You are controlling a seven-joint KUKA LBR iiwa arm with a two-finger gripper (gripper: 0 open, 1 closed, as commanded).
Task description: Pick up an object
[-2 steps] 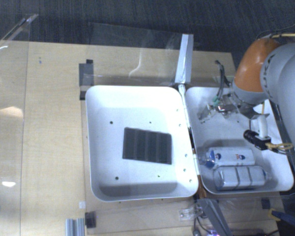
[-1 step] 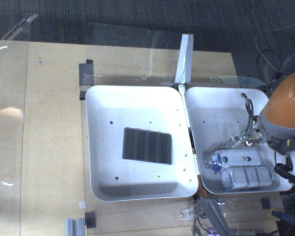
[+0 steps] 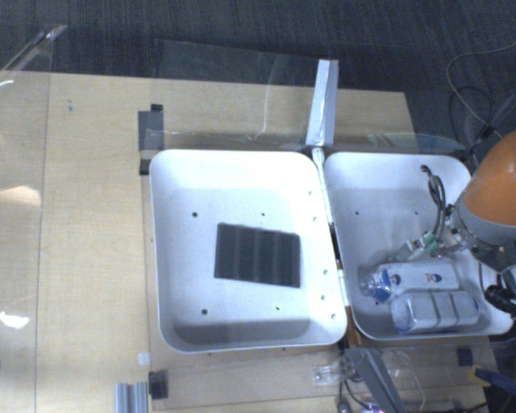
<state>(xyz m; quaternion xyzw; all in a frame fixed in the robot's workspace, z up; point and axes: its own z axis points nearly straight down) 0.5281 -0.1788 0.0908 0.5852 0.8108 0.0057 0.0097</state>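
1. Gripper (image 3: 432, 241): sits low in the right bin (image 3: 365, 188), at the arm's wrist end, above the bottles. We cannot tell its state; too small & blurred.
2. Arm (image 3: 503, 188): orange band, grey below, at right edge.
3. Small clear bottle (image 3: 410, 278), blue cap & white label, lies on its side just below the gripper; contact unclear.
4. Larger ribbed clear plastic bottle (image 3: 436, 311) lies touching it, nr front wall.
5. Left bin (image 3: 181, 188): smooth white plastic, holds a dark ridged rectangular pad (image 3: 258, 254), flat, centre.
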